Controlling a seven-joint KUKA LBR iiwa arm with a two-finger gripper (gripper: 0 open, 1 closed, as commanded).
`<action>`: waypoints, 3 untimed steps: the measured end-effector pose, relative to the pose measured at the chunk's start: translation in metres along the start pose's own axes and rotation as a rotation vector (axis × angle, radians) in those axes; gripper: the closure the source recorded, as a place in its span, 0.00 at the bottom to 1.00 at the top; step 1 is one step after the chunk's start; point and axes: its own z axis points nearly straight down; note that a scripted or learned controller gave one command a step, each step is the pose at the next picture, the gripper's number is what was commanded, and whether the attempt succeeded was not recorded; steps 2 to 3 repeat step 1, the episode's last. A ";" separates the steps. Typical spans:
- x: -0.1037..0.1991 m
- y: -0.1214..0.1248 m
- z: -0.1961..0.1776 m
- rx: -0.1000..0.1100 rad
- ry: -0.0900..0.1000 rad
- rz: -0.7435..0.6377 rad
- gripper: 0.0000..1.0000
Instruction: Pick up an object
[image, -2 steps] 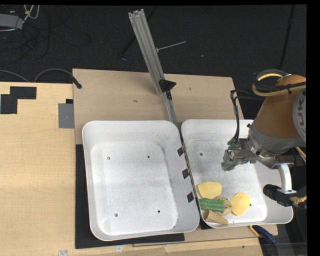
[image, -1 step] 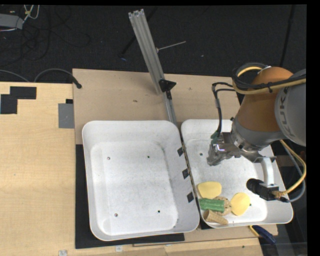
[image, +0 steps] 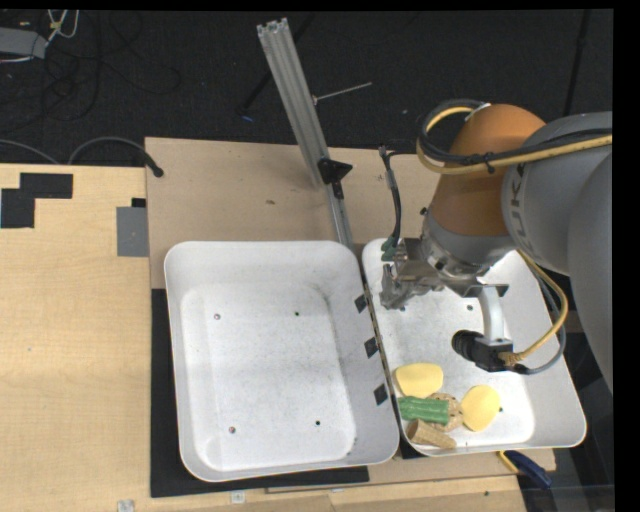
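A: How is the lighting reading?

B: Overhead light is falling evenly on the bench (image: 70, 300). The left bin (image: 265, 360) is glaring near white, washing out its surface.

A: Shadows?

B: The arm (image: 540, 190) is casting a soft shadow into the right bin (image: 545, 425). The background beyond the bench is sitting nearly black.

A: Sharpness?

B: Focus is holding across the frame; fine grain is showing in the dark areas.

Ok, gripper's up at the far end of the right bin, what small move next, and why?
Probably shift the gripper toward the near end of the right bin, over the yellow piece. The objects cluster there: a second yellow piece, a green item and a tan item. The gripper sits over bare floor, apart from them.
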 end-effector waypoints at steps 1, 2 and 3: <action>0.054 0.029 -0.002 0.000 0.000 0.000 1.00; 0.054 0.029 -0.002 0.000 0.000 0.000 1.00; 0.054 0.029 -0.002 0.000 0.000 0.000 1.00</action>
